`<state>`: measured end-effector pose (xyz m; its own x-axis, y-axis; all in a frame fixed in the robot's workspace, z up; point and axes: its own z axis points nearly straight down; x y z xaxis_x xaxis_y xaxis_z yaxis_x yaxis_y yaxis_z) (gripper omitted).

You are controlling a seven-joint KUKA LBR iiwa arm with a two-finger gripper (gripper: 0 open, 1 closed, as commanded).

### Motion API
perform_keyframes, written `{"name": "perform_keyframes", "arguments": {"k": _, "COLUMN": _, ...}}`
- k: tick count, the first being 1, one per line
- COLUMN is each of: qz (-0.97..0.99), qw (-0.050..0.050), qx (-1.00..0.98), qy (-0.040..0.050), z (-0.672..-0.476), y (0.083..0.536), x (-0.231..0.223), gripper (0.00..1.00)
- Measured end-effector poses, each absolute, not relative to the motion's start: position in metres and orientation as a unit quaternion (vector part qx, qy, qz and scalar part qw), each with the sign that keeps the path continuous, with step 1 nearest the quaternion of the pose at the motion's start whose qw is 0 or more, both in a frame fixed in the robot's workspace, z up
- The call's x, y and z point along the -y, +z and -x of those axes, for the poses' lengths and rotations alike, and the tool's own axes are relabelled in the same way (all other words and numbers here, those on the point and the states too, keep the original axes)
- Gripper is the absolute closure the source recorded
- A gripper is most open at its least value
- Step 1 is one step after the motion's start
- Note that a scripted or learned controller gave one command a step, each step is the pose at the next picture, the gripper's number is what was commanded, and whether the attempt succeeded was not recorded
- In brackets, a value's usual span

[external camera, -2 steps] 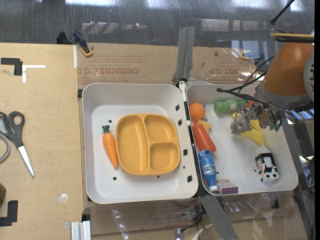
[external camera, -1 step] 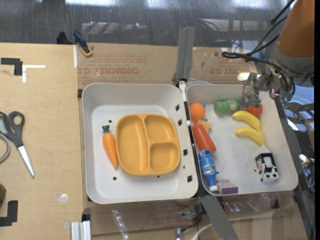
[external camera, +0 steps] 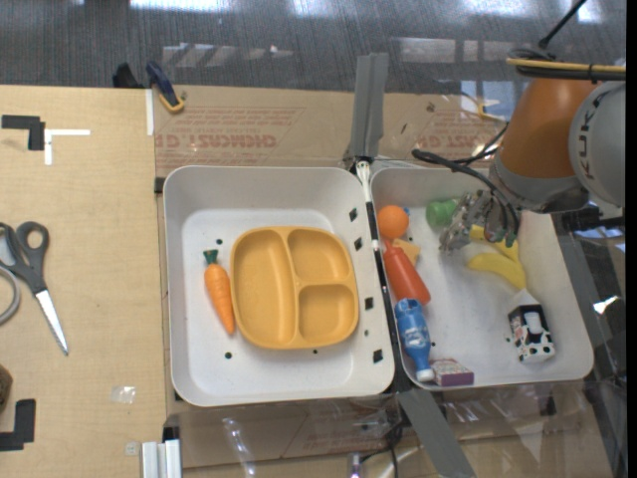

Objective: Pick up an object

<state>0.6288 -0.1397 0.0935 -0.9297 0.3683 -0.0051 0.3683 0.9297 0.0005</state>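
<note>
The gripper (external camera: 468,229) hangs low over the far part of the right bin (external camera: 557,366), its metal fingers pointing down beside a green toy (external camera: 441,210) and just above the yellow banana (external camera: 498,263), which suggests the program has aimed into the crowded far end where a grab is most likely to catch something. Whether the jaws are spread or closed I cannot tell; nothing is seen clamped between them. Candidates for picking lie along the bin's left wall: an orange ball (external camera: 393,220), a red-orange bottle (external camera: 406,273), a blue bottle (external camera: 412,335) and a small purple box (external camera: 451,372) near the front edge. A black-and-white cow toy (external camera: 529,331) sits toward the right wall. The left bin (external camera: 189,297) carries a yellow divided plate (external camera: 296,287) at its middle and a toy carrot (external camera: 219,289) beside it.
</note>
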Motion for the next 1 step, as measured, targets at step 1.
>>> {"name": "perform_keyframes", "arguments": {"k": 1, "qz": -0.331, "qw": 0.001, "qx": -0.943, "qy": -0.0002, "z": -0.5892, "y": 0.0923, "x": 0.1044, "gripper": 1.00}}
